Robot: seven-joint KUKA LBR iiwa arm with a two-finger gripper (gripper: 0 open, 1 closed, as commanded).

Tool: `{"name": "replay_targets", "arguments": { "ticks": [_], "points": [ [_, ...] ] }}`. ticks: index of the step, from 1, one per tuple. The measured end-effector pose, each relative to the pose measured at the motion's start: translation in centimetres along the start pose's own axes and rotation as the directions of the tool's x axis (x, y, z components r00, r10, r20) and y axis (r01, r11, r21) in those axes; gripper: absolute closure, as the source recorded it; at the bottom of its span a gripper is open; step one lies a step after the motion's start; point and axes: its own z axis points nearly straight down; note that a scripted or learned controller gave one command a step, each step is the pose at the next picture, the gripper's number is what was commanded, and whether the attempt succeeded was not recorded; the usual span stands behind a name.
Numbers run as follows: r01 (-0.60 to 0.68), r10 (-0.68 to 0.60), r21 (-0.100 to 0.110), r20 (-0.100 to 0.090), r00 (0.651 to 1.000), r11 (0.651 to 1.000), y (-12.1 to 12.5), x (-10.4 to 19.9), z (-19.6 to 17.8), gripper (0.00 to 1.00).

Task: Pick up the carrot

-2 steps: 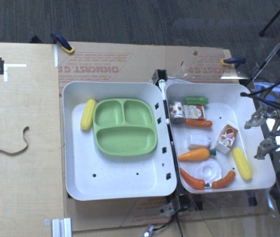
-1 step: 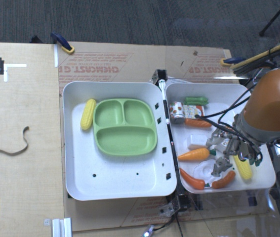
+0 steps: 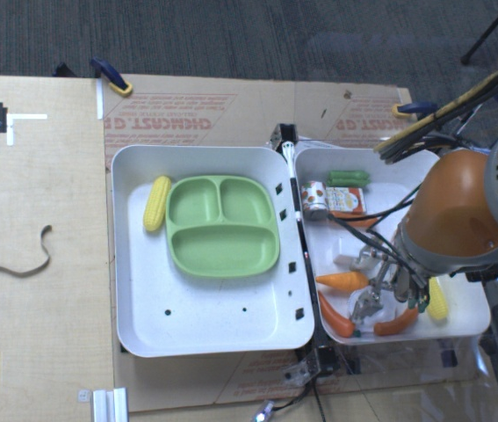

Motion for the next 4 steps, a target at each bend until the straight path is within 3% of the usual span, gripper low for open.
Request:
{"name": "replay_targets", "arguments": {
  "ticks": [1, 2, 3, 4],
  "points": [
    [-0.213, 0.214, 0.004, -0.015, 0.977, 0.977, 0.4, -2.2, 0.3, 0.0],
    [-0.5, 0.5, 0.01, -0.016, 0.866, 0.866, 0.3, -1.1, 0.4, 0.0],
    [-0.72, 0.72, 0.014, -0.011, 0.694, 0.694, 0.1, -1.6, 0.4, 0.0],
    [-0.923, 0.924, 0.019, -0.006, 0.383, 0.383, 0.0, -2.8, 0.4, 0.0]
  ]
}}
